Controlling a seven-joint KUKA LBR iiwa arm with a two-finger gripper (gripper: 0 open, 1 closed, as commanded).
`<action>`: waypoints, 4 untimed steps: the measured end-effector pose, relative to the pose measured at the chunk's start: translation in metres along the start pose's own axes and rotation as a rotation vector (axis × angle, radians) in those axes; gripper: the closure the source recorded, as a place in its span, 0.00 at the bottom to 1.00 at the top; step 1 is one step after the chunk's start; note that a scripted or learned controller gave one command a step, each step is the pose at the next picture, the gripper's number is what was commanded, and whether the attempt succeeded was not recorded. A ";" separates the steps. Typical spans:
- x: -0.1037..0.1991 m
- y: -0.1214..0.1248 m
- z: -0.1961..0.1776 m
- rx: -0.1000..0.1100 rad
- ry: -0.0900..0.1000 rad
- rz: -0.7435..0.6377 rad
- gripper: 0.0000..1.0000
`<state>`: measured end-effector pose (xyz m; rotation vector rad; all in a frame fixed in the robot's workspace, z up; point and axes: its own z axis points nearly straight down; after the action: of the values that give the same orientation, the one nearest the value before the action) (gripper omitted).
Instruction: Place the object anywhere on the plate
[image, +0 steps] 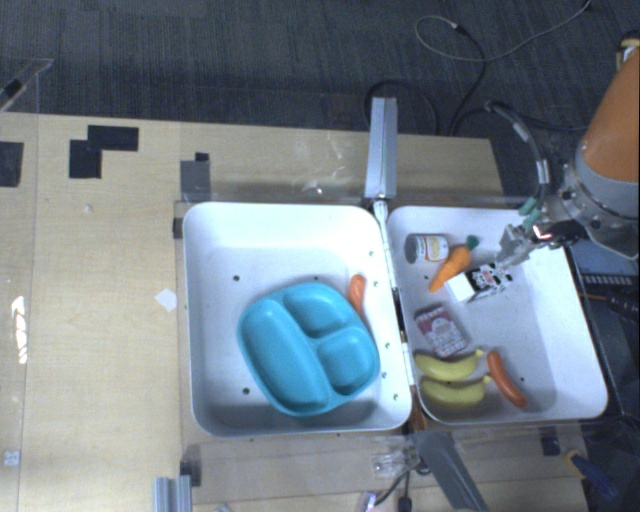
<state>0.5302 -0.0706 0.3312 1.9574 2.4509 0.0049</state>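
Observation:
A light blue plate (308, 346) with three compartments lies in the left bin (215, 300), with nothing on it. A small orange sausage-like piece (357, 292) rests on the bin floor against the plate's upper right rim. My gripper (512, 248) hangs over the upper right part of the right bin (570, 340), just right of a carrot (452, 265) and above a small white and dark item (482, 280). I see nothing held in it.
The right bin also holds a small jar (430, 247), a white block (459, 288), a flat dark-red packet (441, 329), two bananas (450, 366) and an orange-red sausage (506, 379). A metal divider post (381, 150) stands between the bins.

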 end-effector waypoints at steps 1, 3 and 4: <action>0.000 0.000 0.000 0.000 0.000 0.000 0.00; 0.137 0.132 0.117 0.004 0.001 0.239 0.00; 0.140 0.136 0.042 0.001 0.002 0.514 0.00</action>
<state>0.6324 0.0962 0.2896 2.5186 1.8740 0.0072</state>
